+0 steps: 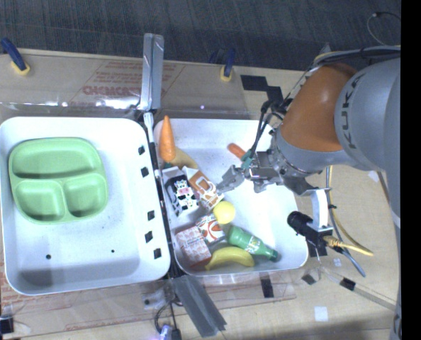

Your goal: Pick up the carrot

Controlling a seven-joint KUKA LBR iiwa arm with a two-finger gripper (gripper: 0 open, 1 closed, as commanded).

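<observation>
The carrot is orange and lies lengthwise against the left wall of the right bin, near its far corner, with its tip pointing to the back. My gripper hangs over the middle of the right bin, right of and nearer than the carrot. It is well apart from the carrot and sits just above a small brown carton. Nothing shows in its grasp.
Near the gripper lie a small orange piece, a cow-patterned box, a yellow lemon, a green bottle, a banana and a red-white pack. The left bin holds a green divided tray.
</observation>
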